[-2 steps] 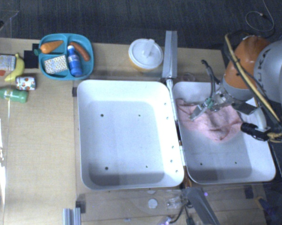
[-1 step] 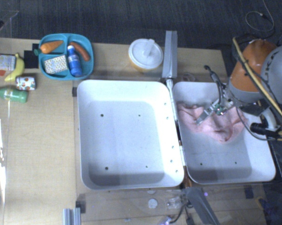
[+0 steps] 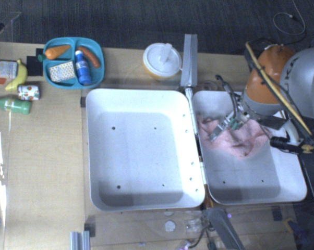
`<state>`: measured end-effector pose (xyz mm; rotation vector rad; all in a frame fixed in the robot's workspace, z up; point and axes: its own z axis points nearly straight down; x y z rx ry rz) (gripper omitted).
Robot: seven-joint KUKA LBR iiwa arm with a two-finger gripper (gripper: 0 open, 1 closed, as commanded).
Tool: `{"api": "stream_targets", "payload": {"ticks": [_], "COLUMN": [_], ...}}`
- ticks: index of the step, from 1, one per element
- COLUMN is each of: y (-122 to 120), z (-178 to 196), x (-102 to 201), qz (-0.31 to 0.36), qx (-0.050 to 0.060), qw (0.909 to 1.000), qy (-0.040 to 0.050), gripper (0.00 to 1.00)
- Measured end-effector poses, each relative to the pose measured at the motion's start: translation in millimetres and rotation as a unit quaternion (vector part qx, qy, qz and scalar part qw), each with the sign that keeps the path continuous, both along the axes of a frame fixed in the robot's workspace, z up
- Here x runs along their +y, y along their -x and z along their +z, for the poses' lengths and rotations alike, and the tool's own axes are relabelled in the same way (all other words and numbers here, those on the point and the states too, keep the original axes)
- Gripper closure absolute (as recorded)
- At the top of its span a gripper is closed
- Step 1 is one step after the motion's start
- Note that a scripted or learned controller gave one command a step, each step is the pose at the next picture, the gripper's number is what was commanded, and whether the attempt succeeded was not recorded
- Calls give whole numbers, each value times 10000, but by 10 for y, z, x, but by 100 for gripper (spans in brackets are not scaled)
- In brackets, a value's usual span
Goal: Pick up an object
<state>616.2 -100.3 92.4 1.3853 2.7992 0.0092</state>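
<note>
In the right bin a pink cloth lies crumpled near the middle. The gripper is down on the cloth's left part, fingers seemingly narrow, though whether they pinch fabric is unclear. Farther back stands a blue tray of toy food.

Soft pink cloth (crumpled, matt), smooth white plastic bins, pale wood-look bench, glossy teal plastic tray

A robotics lab, plainly: two white bins side by side on a wooden bench, loose cables over dark carpet, toy food in a blue tray.
</note>
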Motion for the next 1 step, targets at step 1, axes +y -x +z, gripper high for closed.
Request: {"api": "stream_targets", "payload": {"ticks": [1], "y": [-22], "z": [118], "x": [18], "qz": [5], "qx": [-26], "qw": [10000], "qy": [-10], "gripper": [100]}}
